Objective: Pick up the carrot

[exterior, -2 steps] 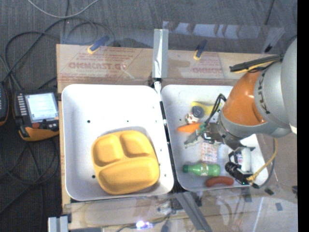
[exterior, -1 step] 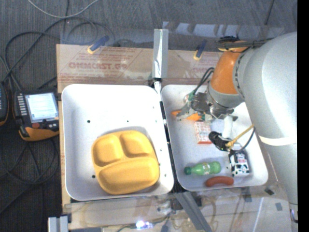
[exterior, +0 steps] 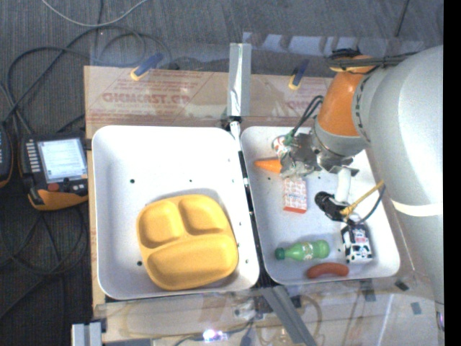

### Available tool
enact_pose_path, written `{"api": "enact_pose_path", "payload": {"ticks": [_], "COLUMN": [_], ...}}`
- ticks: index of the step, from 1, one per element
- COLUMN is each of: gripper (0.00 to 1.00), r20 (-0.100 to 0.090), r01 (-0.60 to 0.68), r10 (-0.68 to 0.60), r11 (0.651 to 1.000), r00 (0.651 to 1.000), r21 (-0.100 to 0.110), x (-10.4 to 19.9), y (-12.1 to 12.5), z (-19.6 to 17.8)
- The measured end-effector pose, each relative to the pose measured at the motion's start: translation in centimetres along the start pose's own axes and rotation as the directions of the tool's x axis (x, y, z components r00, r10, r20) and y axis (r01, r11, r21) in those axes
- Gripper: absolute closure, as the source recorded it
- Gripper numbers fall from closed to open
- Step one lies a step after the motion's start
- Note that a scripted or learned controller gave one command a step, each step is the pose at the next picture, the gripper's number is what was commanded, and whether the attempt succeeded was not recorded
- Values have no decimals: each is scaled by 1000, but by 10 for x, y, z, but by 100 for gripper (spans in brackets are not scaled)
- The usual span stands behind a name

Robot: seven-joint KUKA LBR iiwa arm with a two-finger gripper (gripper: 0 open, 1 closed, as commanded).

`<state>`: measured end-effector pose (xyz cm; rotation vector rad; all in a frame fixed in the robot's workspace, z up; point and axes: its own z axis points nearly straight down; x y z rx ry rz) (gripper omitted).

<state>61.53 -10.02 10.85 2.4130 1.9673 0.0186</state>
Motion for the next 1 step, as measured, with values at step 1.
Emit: {"api": "enact_pose_path", "payload": {"ticks": [1], "gripper": [100], "r20": [-3], "r01": [-54], "r10": [54], "r11": [998], "r00": [999], "r21": [32], "x": [69], "y": [-15], "z": [-76]}}
